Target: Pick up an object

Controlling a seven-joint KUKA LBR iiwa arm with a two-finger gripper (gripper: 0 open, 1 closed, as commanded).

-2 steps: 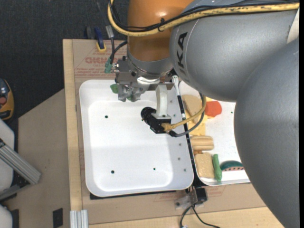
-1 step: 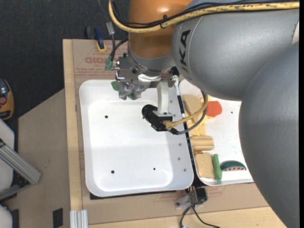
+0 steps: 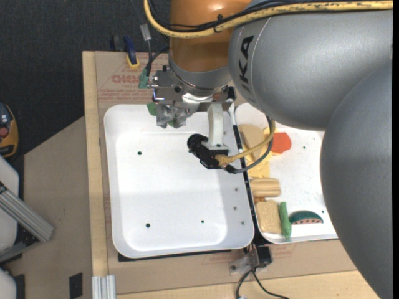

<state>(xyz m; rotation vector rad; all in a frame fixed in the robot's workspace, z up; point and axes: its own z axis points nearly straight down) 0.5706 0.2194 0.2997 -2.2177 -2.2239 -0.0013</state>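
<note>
Currently gripper (image 3: 169, 118) sits over the far edge of the left bin (image 3: 168, 229), near its back wall; can't tell how its jaws stand or whether anything's in them. Something small and green (image 3: 151, 108) shows just beside it, can't tell what. Pickable objects are all in the right bin (image 3: 312, 143): orange piece (image 3: 282, 142), tan block (image 3: 265, 189), green stick (image 3: 285, 220), watermelon slice (image 3: 307, 217)
</note>
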